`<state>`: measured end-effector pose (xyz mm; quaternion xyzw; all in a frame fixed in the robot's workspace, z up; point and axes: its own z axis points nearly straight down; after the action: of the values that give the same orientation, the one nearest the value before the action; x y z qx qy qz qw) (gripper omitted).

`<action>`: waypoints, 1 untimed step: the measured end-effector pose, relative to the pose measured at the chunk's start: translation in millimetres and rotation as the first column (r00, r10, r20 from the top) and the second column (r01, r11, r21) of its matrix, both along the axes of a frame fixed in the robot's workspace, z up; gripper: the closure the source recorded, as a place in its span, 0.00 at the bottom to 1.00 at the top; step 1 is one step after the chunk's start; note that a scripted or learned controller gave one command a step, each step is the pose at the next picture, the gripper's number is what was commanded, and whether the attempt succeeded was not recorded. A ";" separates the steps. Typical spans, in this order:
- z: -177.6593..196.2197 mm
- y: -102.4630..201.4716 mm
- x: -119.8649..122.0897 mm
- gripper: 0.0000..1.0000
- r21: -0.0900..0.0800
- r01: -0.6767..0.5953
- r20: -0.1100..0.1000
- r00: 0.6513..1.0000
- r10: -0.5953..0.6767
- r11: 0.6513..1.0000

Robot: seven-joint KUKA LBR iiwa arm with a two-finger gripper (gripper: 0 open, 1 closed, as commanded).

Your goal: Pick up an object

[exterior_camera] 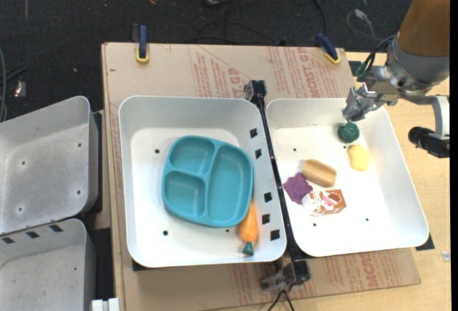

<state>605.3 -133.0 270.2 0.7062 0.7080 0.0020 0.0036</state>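
My gripper point(354, 114) hangs over the far part of the right bin point(401, 231), just above a small dark green round object point(348, 132). Beside that object lies a yellow lemon-like piece point(358, 157). Toward the bin's middle sit a tan bread roll point(319, 172), a purple lump point(296, 186) and a red-and-white packet point(326, 201). Nothing shows between my fingers.
The left bin point(143, 231) holds a teal divided plate point(208, 180) and an orange carrot point(249, 229) at its near right corner. A black divider with clamps runs between the bins. Grey trays point(43, 152) lie off the bench to the left.
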 end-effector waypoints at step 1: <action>-16.3 50.2 12.6 1.00 0.003 -0.005 -0.008 1.000 0.005 1.000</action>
<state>617.9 -82.9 253.9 0.7045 0.7097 0.0003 -0.0005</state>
